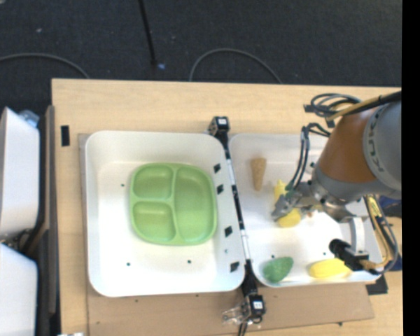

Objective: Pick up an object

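Note:
My gripper [285,206] is low in the right bin [266,247], under the orange wrist band. A small yellow object [289,219] lies right at its tip, partly covered by it. A tan cone-shaped object [257,171] lies to the upper left of the gripper. Near the bin's front wall rest a green leafy object [277,269] and a yellow lemon-like object [328,269]. Whether the yellow piece sits between the fingers is hidden.
The left bin [105,257] holds a green divided plate [173,203]. A divider with black clips [232,208] separates the bins. Black cables and a black fitting [341,249] hang at the arm's right side. White boxes [14,187] stand left of the bench.

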Motion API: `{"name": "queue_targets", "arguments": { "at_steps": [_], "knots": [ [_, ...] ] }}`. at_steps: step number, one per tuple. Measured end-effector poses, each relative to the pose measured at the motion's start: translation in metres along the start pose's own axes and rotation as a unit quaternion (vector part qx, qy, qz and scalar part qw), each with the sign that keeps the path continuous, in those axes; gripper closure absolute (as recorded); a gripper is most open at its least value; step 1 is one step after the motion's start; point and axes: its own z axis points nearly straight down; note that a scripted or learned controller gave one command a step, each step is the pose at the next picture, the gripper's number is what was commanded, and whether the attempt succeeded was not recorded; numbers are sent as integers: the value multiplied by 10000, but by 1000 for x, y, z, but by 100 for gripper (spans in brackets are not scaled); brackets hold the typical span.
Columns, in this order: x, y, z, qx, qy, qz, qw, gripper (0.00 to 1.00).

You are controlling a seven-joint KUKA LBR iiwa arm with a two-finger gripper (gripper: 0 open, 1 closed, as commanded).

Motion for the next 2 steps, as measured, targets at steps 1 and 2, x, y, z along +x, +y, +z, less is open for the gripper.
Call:
{"name": "queue_targets", "arguments": {
  "at_steps": [1,2],
  "knots": [
    [-9,-1,-46,-16,-5,-16,10000,100],
    [-7,11,-101,-19,-5,-58,10000,100]
  ]
}}
